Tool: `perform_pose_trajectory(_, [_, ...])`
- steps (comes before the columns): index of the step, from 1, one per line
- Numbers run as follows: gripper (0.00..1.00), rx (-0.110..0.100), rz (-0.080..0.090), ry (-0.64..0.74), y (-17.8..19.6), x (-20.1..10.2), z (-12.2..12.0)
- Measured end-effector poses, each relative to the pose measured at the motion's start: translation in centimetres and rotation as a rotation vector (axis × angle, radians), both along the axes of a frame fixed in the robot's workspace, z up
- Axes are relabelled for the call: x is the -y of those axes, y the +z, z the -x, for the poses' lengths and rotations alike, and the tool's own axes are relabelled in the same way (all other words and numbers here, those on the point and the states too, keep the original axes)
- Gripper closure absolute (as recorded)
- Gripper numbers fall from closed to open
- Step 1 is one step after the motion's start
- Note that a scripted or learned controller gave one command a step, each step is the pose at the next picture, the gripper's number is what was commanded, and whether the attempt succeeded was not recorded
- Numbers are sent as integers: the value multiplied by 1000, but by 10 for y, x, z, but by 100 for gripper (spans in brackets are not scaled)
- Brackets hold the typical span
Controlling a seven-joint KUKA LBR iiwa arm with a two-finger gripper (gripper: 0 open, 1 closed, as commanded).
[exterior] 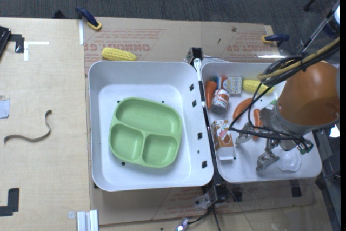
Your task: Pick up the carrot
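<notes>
In the right bin (303, 173), hovering with gripper (268, 151) fingers spread wide, holding nothing; lying just beside and above, toward the can (220, 100): the carrot (241, 107).

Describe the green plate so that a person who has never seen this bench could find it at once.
Look at the two white bins side by side and take the left bin, the one away from the arm. The green plate lies flat in its middle. It is pale green with rounded corners and three compartments, and nothing else lies in that bin, while the right bin holds many small items.
</notes>
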State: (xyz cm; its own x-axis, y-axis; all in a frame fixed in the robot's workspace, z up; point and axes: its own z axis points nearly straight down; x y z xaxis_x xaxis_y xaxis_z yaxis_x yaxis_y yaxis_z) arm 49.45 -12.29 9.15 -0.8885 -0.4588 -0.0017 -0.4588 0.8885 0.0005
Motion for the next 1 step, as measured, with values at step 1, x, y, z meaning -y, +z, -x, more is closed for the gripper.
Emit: perform_pose_trajectory(1, [0,10,-5,492,4,93,-17])
